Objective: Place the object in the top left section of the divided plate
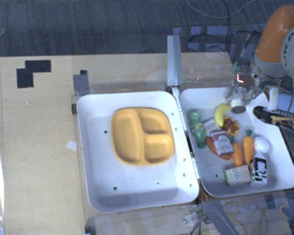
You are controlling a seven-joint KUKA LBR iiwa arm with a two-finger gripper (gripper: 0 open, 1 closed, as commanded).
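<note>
Nearest the camera, well in front of the gripper [237, 104], a patterned box [237, 175] and a black-and-white carton [259, 171] sit side by side at the front of the right bin [282, 159]. Closer to the gripper lie 2 carrots [242, 151], a white egg [261, 144] just beside them, and a red packet [221, 144]. A green bottle [195, 129] lies against the bin's wall, to the view-left of the gripper. A banana [221, 114] lies just below the gripper and near it.

The yellow plate [141, 135], with 3 sections, rests in the left bin [97, 159], well apart from the gripper, across the wall between the 2 bins.

The gripper hangs over the far edge of the right bin; whether it is wide, narrow or holding anything cannot be told. Behind it the arm [277, 33] rises, orange band uppermost.
</note>
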